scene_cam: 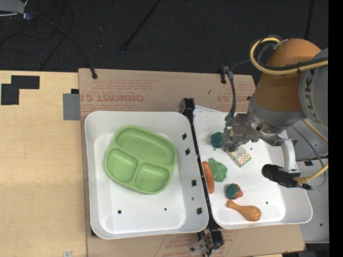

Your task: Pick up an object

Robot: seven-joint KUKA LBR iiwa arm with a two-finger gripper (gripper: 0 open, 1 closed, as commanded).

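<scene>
Objects lie scattered in the right bin (292, 210), and my gripper (231, 141) hangs low among them, near the bin's upper middle. Whether it has hold of anything I cannot tell from this angle. A teal lump (216, 140) sits just beside the gripper on its left, close enough that it may be touching. Just below and right of the gripper lies a small patterned card (240, 156), tilted on its corner. Further down is a green leafy piece (217, 168), with an orange carrot (208, 176) lying lengthwise against the divider (195, 159) between the bins. Below those rests a small ball (233, 190) in green and red, and nearest the front wall a tan drumstick (245, 210) lies on its side. A black cylinder (278, 174) juts in from the right over the bin floor. My arm (284, 84) reaches in from the right, orange band uppermost. The left bin (134, 218) holds a green tray (141, 159) with three compartments, well apart from me.
</scene>
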